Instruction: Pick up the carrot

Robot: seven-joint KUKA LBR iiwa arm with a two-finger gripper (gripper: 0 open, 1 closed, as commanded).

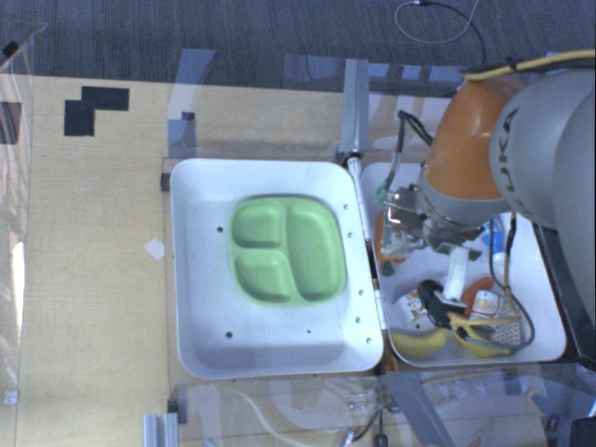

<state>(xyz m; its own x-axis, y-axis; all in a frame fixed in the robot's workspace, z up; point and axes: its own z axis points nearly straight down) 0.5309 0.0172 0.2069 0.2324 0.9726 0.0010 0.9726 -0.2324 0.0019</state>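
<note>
My gripper (pixel 400 242) reaches down into the left side of the right bin (pixel 549 335), close to the wall it shares with the left bin. A small orange piece (pixel 388 267), which may be the carrot, peeks out just below the gripper by that wall. The grey wrist and orange band (pixel 470 147) hang over the bin's upper half and hide what lies beneath them.
The left bin (pixel 200 333) holds a green divided plate (pixel 285 250). Along the right bin's front lie a yellow banana (pixel 419 344), a black-and-white object (pixel 430 304), an orange-and-white item (pixel 484 299) and a white tube (pixel 455 273). A cable loops near the right wall.
</note>
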